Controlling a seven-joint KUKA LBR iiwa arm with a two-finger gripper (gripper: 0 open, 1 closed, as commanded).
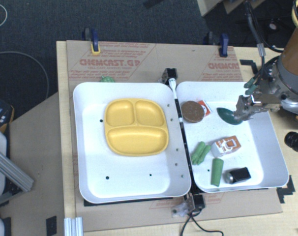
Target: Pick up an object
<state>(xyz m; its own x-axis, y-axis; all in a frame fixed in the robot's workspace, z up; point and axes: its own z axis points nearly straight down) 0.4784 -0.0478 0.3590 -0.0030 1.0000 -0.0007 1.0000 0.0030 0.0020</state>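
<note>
My gripper [244, 110] hangs low over the upper right of the right bin [267, 132]. A dark teal rounded object [229, 116] lies right against its left side, touching or partly under its tip. Whether it is held I cannot tell. Further left lies a brown round disc [192, 111] with a small orange and white piece [204, 106] at its edge. Below are an orange and white packet [226, 145], a green pod [200, 152], a green cylinder [217, 171] and a black and silver object [237, 175].
The left bin [90, 151] holds a yellow divided plate [136, 127]. A black strip [177, 117] runs between the two bins. Blue clamps [94, 38] [223, 44] grip the board's far edge. The arm's grey body [286, 77] stands over the right bin's far right corner.
</note>
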